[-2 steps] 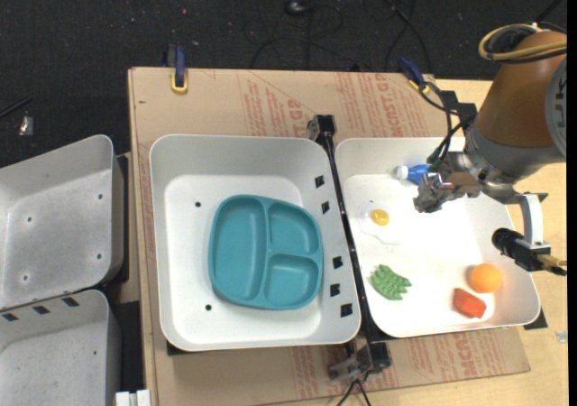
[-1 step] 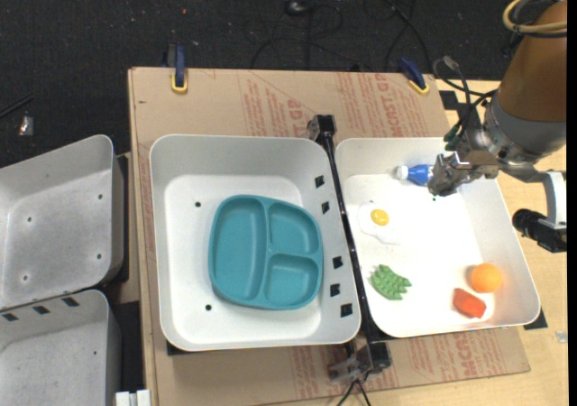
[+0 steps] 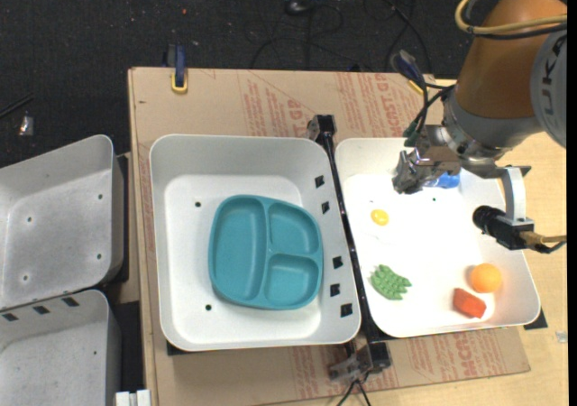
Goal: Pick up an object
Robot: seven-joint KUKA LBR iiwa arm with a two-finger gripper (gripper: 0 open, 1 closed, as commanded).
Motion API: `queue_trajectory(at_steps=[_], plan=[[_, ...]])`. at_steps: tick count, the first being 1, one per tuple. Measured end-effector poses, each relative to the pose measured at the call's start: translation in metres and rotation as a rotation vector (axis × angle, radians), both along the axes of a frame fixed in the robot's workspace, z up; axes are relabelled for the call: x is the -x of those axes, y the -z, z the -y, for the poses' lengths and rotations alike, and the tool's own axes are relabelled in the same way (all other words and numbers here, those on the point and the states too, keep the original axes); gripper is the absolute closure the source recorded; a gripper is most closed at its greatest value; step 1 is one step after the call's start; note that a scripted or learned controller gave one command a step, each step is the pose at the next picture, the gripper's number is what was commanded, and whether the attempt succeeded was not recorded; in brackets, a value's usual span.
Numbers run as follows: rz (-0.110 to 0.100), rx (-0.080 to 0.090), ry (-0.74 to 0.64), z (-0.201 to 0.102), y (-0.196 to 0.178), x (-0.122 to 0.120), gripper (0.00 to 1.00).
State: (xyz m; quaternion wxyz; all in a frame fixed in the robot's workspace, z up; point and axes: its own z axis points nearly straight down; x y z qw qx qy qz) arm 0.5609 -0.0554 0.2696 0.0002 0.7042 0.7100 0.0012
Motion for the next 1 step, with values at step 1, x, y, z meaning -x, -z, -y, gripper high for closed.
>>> queue_trajectory(at_steps=[1], plan=[[-0.004,0.000,0.001,-0.0516,0.0174,-0.0003,1.00]])
